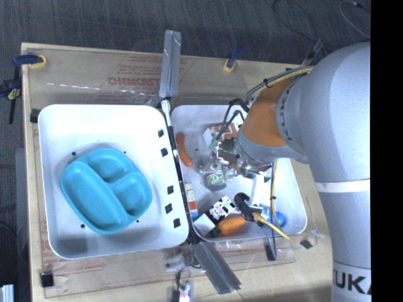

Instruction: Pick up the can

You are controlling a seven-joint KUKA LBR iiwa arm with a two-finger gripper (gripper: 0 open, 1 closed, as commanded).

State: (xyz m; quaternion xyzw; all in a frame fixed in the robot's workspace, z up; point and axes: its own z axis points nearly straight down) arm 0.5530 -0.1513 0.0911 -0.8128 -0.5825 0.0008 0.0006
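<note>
Right bin (296, 187): can (216, 179) just below claw (217, 151).

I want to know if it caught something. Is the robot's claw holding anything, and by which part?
It cannot be told. The gripper is low in the right bin, just above the can, but the arm hides whether it grips anything.

Two white bins sit on the bench: the left bin (50, 231) holds one blue divided tray (106, 189); the right bin (296, 187) holds one can (216, 180), one sausage (184, 151), one carrot (230, 226) and one small patterned box (220, 209).
</note>
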